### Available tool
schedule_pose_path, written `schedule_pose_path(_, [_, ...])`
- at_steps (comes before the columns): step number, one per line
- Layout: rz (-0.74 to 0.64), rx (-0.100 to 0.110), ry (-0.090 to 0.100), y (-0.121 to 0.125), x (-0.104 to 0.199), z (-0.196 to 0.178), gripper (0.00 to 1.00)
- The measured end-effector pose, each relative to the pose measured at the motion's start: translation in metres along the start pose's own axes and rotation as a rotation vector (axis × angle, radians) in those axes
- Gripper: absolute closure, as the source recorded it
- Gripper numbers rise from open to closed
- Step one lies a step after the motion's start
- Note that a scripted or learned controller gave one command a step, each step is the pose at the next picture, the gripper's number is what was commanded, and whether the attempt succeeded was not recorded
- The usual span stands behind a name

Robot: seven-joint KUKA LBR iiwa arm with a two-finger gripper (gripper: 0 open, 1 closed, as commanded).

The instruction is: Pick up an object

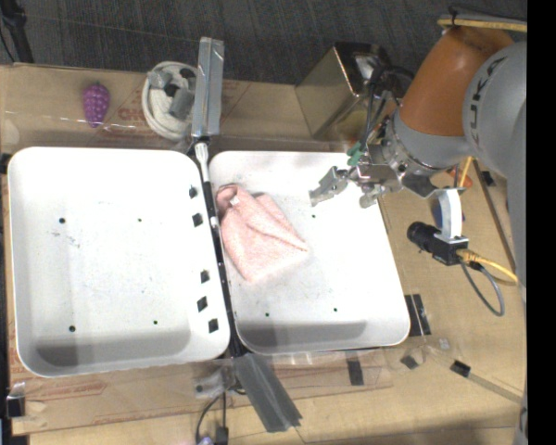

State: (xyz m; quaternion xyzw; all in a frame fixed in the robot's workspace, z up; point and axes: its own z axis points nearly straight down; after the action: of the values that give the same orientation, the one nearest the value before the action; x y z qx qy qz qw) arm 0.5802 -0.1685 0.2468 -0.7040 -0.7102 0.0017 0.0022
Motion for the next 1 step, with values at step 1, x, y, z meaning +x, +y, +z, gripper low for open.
schedule_pose_path(1, [0.23,-0.003,-0.001,0.0344,-0.0053,0.0068,0.0])
